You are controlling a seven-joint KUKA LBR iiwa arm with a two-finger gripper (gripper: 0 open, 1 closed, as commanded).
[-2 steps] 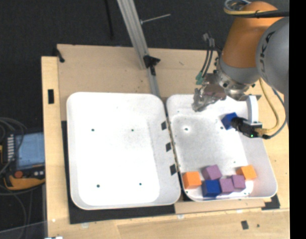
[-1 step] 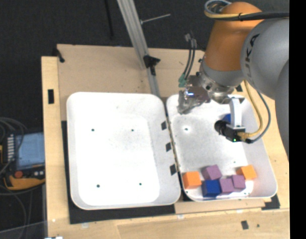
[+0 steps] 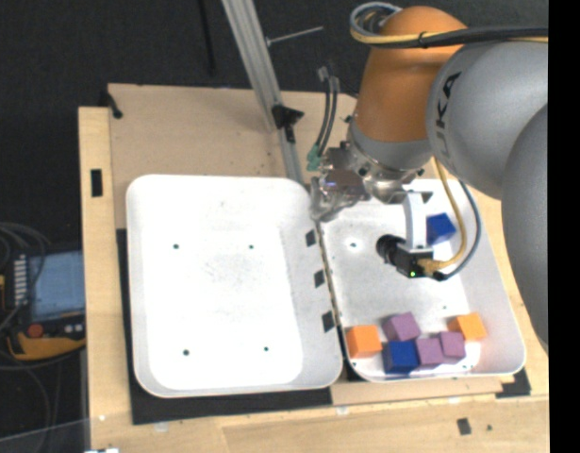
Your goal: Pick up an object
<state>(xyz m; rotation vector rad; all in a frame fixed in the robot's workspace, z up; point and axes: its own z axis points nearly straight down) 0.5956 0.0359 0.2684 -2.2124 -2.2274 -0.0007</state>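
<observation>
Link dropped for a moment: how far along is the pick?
Done: the arm is over the right bin. In hand: nothing visibly; the gripper sits at the bin's upper left, away from the blocks. Left: the grasp; blue block and the near-edge cluster lie loose.

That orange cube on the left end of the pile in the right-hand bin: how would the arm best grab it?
From straight above, pinching the orange cube across its far and near faces. Its top is flat and open. A blue cube crowds its right side and the bin wall its left, so those two faces look freest.
</observation>
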